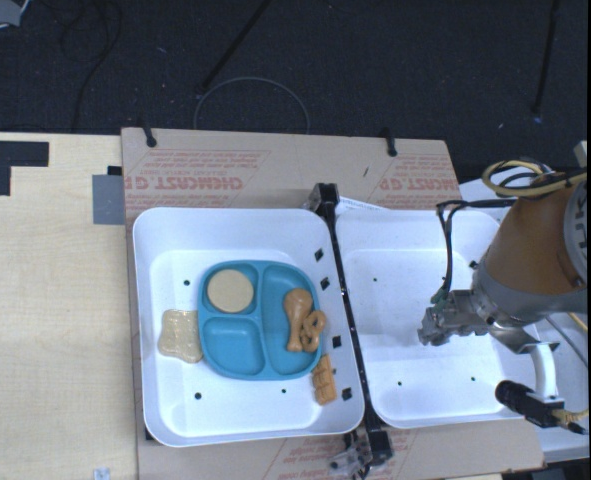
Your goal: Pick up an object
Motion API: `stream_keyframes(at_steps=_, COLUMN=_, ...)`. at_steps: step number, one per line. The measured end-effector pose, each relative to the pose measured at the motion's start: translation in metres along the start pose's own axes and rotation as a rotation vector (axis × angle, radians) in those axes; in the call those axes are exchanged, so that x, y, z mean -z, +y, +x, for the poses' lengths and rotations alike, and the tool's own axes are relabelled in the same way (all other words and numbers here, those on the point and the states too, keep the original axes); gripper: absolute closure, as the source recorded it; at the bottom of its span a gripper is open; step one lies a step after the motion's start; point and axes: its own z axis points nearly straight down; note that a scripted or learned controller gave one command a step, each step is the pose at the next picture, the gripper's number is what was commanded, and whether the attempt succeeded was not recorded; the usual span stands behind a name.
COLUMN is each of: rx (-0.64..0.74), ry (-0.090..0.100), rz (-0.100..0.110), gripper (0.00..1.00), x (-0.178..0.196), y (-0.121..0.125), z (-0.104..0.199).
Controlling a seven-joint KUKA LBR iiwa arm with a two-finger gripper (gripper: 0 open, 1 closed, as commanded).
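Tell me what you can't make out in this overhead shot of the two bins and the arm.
- Gripper, camera view: small and dark over the right bin; whether its jaws are open or shut is unclear.
- Arm: cut off by the right edge.
- Right bin: its far right part is hidden under the arm.
- Blue tray in the left bin: the tan pieces are too blurred to identify.
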Motion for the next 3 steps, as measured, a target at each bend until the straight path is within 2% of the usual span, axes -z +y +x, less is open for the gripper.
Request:
stream_keyframes(at_steps=1, rx=0.000, ry=0.000, rz=0.000, gripper=1.00, x=0.053, y=0.001, z=-0.001)
stream_keyframes(at_steps=3, rx=0.005, ry=0.003, rz=0.007, gripper=1.00, x=0.047, y=0.000, z=0.121)
